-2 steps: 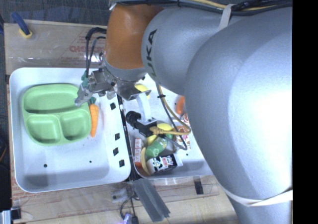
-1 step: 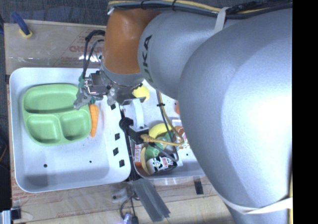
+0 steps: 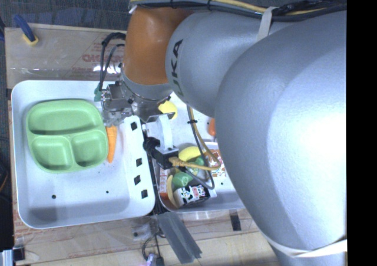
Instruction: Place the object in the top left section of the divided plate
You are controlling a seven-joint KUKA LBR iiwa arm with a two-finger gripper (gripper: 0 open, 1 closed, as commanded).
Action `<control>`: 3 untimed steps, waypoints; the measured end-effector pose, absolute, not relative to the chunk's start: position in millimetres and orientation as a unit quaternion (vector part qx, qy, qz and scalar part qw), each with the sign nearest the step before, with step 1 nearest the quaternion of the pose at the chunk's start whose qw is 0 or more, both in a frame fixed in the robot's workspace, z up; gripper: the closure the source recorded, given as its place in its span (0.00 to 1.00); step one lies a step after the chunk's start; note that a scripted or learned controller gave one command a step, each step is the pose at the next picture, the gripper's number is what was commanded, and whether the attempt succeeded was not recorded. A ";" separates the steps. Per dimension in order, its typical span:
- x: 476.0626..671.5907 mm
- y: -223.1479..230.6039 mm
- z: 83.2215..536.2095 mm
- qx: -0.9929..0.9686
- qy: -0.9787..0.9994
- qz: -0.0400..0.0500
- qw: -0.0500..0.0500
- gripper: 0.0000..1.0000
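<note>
Your grey arm (image 3: 277, 111) reaches in from the right, its bulk covering most of that side. The orange band (image 3: 147, 46) sits above the wrist, and the gripper (image 3: 115, 108) points down left of centre.

The big grey arm (image 3: 265, 111) covers most of the right bin (image 3: 227, 200), so we see just a small part of its floor, and the arm itself is cut off by the top and bottom edges. We cannot tell how the fingers of the gripper (image 3: 115, 105) stand, because the wrist hides them. The carrot (image 3: 110, 144) beside the green plate (image 3: 65, 135) is partly hidden at its upper end.
</note>
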State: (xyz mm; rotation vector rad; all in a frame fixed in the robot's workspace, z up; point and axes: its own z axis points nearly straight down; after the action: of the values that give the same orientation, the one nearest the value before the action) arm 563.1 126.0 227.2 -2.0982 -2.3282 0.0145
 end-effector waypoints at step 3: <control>594.1 200.6 100.9 -0.624 -0.782 0.000 0.000 1.00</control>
State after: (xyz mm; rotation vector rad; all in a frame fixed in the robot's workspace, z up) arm 594.1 200.6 100.9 -1.9603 -2.4554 0.0002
